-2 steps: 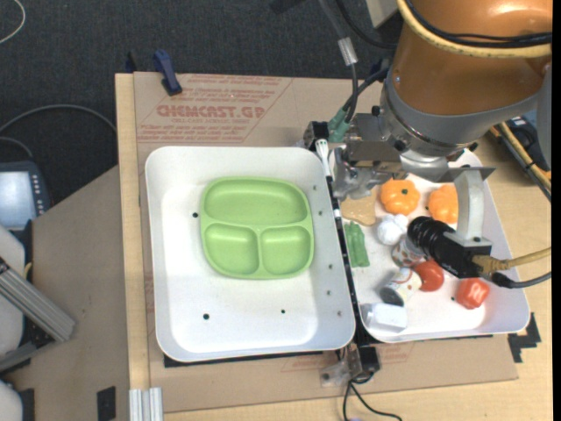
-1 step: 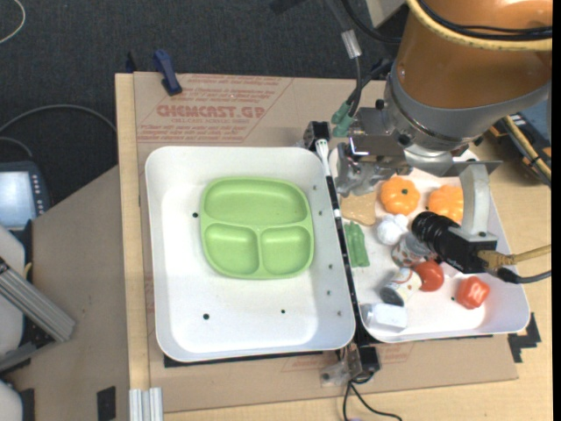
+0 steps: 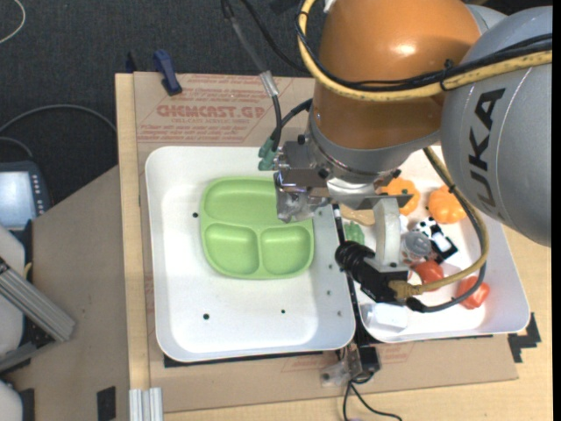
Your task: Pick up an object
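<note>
KUKA arm's gripper (image 3: 294, 202) hangs low over the L bin (image 3: 175, 305), at the upper-R corner of a green plate (image 3: 250, 231) w/ three compartments. The plate lies flat, right side up, in the bin's upper middle, its R edge near the wall between the bins. Whether the gripper is spread or closed can't be told from this angle; nothing is seen held. Whether it touches the plate's rim is also unclear.

R bin (image 3: 504, 310), partly under the arm, holds the clutter: two orange pieces (image 3: 447, 204), a black-and-white item (image 3: 434, 235), red bits (image 3: 475, 296) and a white piece (image 3: 390, 316) near the front edge. Both bins sit on a brown board (image 3: 210, 103) w/ red lettering; a blue clamp (image 3: 166, 73) grips its far edge.
</note>
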`<state>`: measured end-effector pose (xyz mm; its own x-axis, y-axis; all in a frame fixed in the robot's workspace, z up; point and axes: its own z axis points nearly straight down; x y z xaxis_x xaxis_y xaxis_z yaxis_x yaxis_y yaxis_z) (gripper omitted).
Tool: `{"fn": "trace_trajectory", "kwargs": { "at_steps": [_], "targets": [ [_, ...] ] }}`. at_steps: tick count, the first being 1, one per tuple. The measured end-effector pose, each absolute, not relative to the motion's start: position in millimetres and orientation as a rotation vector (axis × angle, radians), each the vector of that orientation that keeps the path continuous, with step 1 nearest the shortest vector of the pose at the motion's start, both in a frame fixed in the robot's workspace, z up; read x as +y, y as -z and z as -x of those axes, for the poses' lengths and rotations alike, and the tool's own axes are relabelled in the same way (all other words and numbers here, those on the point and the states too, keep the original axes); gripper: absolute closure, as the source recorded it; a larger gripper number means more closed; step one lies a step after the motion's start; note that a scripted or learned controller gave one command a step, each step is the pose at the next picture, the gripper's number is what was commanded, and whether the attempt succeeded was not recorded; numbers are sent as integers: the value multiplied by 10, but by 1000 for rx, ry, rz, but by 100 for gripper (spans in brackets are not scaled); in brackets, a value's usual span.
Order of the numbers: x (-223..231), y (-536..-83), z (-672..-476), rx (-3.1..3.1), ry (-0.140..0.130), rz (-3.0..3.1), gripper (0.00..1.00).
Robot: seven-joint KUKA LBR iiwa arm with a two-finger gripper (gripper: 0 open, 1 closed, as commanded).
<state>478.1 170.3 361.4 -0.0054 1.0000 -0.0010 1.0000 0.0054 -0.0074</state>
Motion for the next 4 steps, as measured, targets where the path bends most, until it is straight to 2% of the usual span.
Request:
{"fn": "trace_trajectory", "kwargs": {
  "at_steps": [1,2,3,4],
  "targets": [
    [2271,-4687,-6109,-2233,25,2224,100],
    [2189,-3547,-5090,-2218,-23,2212,100],
    [2253,-4055,-4779,-2226,8,2218,100],
    [2240,-5031,-4797,-2226,21,2223,100]
  ]
}}
